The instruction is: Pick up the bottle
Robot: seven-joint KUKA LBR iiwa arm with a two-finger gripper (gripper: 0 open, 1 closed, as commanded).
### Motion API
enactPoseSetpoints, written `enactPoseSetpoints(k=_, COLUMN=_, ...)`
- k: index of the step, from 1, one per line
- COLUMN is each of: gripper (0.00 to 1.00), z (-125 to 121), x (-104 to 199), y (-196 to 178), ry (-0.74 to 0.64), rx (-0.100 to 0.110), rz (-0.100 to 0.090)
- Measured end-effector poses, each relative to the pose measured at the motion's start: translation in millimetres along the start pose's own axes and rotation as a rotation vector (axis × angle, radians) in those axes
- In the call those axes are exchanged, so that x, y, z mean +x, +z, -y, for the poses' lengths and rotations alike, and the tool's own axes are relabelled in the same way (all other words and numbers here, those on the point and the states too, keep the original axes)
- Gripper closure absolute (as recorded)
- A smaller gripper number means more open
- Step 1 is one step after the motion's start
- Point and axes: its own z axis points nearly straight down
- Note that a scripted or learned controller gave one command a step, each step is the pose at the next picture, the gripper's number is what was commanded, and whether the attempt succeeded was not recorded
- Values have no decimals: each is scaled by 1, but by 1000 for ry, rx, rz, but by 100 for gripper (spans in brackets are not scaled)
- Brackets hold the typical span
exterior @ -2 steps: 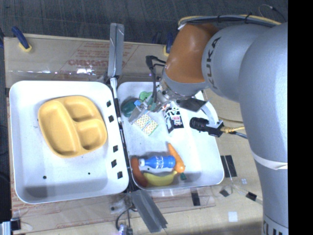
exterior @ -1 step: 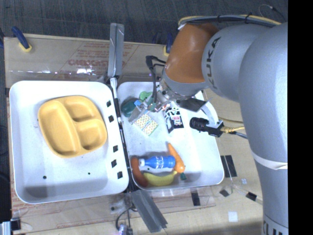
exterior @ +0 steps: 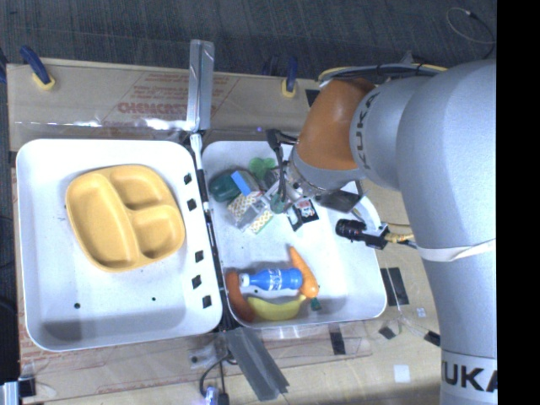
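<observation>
In the right bin [exterior: 371,306], near its front wall, the bottle [exterior: 272,280] lay on its side, blue-labelled with a white cap end, resting against a banana [exterior: 274,309] below it and a carrot [exterior: 302,278] at its right end. My gripper [exterior: 283,194] sat well apart from it, up in the back half of the same bin, low among the clutter there; I could not tell from this view how its jaws stood or whether they had anything between them.

I judged the main risk to be a wrong grab: the gripper was right by a clear wrapped packet [exterior: 251,212] and a dark green item [exterior: 224,187], so closing there would take one of those. A second risk, as I saw it, was at the bottle itself, which was round, lying down and crowded by fruit, so it could roll or drag the banana up with it.

My count: one bottle, one banana, one carrot, one wrapped packet, one green item, two white bins, and one yellow divided tray [exterior: 125,216] in the left bin [exterior: 42,310]
</observation>
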Motion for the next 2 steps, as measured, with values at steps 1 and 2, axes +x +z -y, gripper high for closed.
enactPoseSetpoints(k=1, gripper=0, z=-79, x=25, y=-101, ry=15, rx=-2, rz=0)
enactPoseSetpoints(k=2, gripper=0, z=-30, x=-3, y=0, ry=-14, rx=0, rz=0)
